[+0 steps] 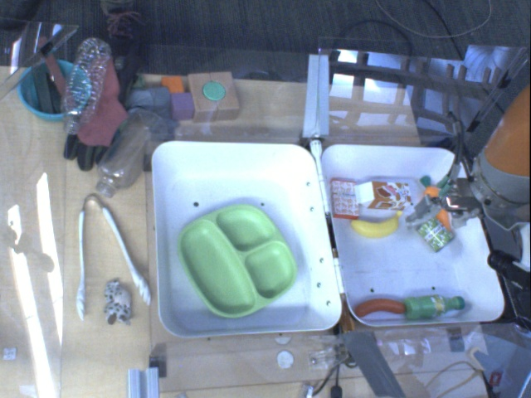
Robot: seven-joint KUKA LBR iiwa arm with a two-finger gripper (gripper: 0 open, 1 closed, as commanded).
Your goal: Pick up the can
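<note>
You see the gripper (438,208) low over the right bin (489,301), just above a small green can (435,235) beside a banana (375,227).

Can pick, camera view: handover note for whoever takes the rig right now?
Tool: low over the right bin's far right part, right at the can; whether it is open or shut can't be told.
Can: small, green, lying tilted on the right bin floor just below the tool.
Nearby: banana and a carton to the can's left, green bottle along the near wall. Green divided plate sits in the left bin.
Done: arm brought to the can.
Left: confirm a grasp, lift the can.
</note>
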